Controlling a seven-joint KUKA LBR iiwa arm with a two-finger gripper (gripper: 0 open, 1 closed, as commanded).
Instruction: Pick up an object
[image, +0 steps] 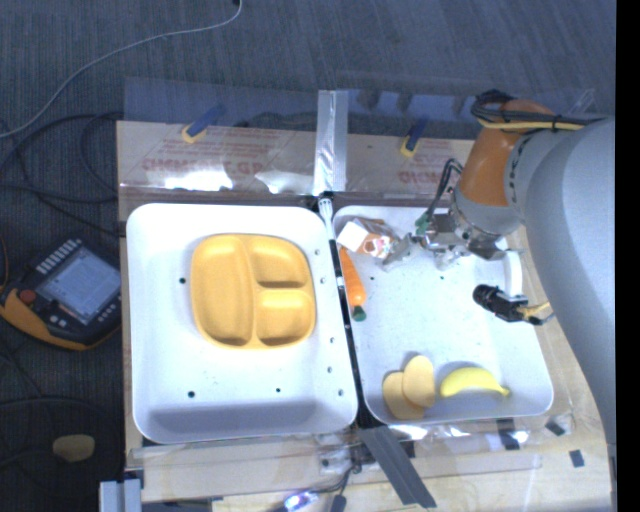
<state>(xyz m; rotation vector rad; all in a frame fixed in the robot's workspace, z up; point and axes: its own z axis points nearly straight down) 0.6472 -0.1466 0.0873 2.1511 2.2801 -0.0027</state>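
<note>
The gripper (440, 240) hangs at 12 o'clock in the right bin (530, 350), I cannot tell its state, and the little carton (362, 240) just beside it at 9 o'clock looks light and easy to squash, so pinch its flat sides softly.

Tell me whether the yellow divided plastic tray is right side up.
Right side up: the yellow divided plastic tray lies in the left white bin, its three compartments facing upward.
</note>
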